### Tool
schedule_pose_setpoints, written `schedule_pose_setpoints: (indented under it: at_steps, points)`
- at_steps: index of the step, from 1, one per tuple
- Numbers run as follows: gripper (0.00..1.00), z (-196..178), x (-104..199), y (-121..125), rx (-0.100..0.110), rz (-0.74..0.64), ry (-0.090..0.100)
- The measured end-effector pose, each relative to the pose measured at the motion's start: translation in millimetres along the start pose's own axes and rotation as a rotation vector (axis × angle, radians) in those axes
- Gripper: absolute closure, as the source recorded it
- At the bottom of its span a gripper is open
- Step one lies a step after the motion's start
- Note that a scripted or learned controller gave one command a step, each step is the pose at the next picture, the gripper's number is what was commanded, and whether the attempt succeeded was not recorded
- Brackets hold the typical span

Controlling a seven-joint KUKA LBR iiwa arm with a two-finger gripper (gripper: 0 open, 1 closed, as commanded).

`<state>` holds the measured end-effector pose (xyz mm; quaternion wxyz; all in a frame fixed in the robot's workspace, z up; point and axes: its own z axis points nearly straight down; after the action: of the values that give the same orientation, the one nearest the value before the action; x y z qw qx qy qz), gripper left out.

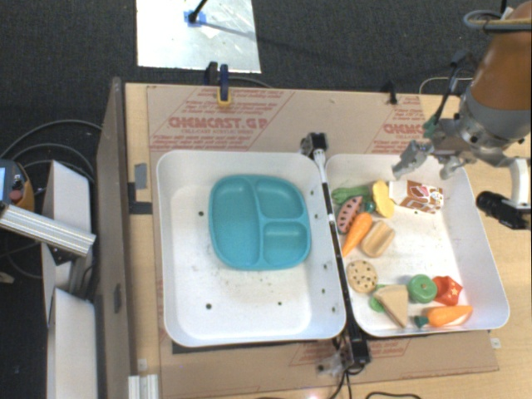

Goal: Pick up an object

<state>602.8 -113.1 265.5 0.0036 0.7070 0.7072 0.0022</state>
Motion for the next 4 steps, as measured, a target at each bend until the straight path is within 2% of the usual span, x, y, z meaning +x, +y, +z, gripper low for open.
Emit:
schedule_pose_setpoints:
  at_steps: [1, 2, 3, 4]
  points:
    - [0.0, 65.1, -3.3, 3.4, 0.011, 0.0, 0.002]
    - [0.0, 124.9, -39.4, 12.7, 0.011, 0.001, 0.001]
    - [0.0, 159.7, -74.1, 37.8, -0.019, -0.008, -0.006]
    - [0.0, 166.0, -26.7, 57.0, -0.023, -0.003, -0.004]
